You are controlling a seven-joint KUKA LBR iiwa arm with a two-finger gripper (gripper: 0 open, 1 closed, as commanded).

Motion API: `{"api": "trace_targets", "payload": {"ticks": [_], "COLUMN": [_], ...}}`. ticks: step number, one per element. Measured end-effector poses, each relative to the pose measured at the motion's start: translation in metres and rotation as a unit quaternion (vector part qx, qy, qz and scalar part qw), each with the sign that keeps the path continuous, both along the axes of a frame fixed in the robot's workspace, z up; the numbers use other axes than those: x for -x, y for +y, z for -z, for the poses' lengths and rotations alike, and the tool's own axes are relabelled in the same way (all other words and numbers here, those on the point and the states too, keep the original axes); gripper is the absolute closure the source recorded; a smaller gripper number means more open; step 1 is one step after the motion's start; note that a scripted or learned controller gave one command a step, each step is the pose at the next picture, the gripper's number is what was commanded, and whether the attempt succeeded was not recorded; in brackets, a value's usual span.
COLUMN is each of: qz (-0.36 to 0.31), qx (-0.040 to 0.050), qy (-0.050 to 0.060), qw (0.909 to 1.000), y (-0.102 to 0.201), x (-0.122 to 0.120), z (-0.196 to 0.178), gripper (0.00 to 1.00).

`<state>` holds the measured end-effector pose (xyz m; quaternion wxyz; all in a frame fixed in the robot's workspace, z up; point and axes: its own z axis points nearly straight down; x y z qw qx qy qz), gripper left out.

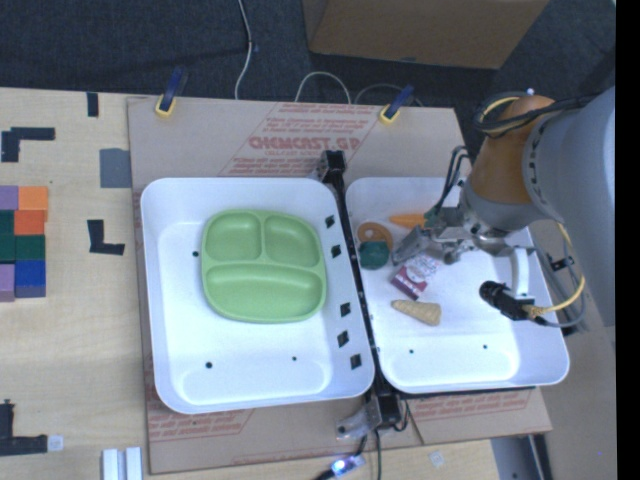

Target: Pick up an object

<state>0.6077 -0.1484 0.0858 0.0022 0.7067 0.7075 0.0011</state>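
Red print on cardboard sheet (300,133) under my bins: reads approx. "CHEMCAST GP", top edge, behind bins. Same red print repeats along front edge, too small/blurred to read.

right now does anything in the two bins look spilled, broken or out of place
Nothing stands out. The green divided plate lies flat in the left bin. The small items, among them a teal ball and a cone-shaped piece, lie loose in the right bin near the gripper.

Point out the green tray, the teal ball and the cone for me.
green tray (264,266): camera view, centre divider.
teal ball (373,256): camera view, top surface.
cone (417,312): camera view, middle of its body.
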Motion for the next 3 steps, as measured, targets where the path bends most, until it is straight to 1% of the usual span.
{"api": "trace_targets", "payload": {"ticks": [1,2,3], "qz": [-0.001,0.000,-0.001], "qx": [0.0006,-0.0002,-0.0006], "qy": [0.000,0.000,0.001], "qw": [1.0000,1.0000,1.0000], "y": [0.000,0.000,0.011], "x": [0.000,-0.002,0.001], "z": [-0.011,-0.074,-0.129], "gripper": [1.00,1.00,1.00]}}
